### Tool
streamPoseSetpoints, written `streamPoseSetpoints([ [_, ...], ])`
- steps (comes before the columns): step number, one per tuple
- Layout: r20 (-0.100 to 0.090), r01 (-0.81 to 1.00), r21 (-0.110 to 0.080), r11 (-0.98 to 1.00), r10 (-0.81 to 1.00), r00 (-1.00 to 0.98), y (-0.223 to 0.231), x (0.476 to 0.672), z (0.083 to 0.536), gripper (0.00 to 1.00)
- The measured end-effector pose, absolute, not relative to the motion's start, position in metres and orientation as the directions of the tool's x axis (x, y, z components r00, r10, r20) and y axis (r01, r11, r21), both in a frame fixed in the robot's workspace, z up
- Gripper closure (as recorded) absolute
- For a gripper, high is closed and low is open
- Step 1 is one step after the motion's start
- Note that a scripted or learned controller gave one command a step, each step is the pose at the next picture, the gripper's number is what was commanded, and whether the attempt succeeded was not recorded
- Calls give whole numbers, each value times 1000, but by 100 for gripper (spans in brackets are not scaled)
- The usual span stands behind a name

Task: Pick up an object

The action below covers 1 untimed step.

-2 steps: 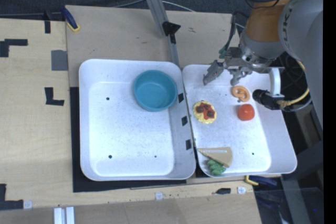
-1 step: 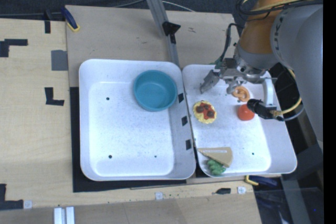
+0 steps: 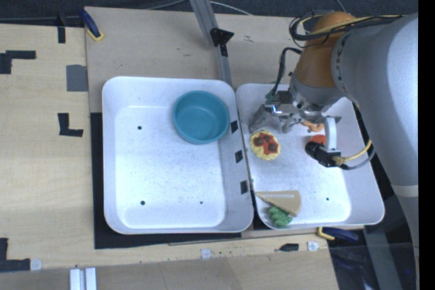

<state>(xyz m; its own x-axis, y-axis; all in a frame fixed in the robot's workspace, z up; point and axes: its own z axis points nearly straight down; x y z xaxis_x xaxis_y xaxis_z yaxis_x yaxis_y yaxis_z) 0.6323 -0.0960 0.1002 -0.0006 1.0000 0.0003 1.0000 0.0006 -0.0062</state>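
Even, fairly bright overhead light, soft shadows, slight overall blur, mild glare on the white bins point(image 3: 115, 146).

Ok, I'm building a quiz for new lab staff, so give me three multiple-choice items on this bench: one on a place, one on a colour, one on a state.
1. Where is the bowl?
A. left bin
B. right bin
C. on the bench outside the bins

2. What colour is the bowl?
A. red
B. blue
C. yellow

3. How does the bowl stand?
A. upside down
B. on its side
C. upright, mouth up

Answers:
1 A, it sits at the back of the left bin, while the claw hangs over the right bin.
2 B, it is blue inside and out.
3 C, its hollow inside faces the camera.
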Motion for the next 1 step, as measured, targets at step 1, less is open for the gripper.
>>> streamPoseSetpoints([
  [1,0,1000,0,1,1000,-1,-96,633,89,0],
])
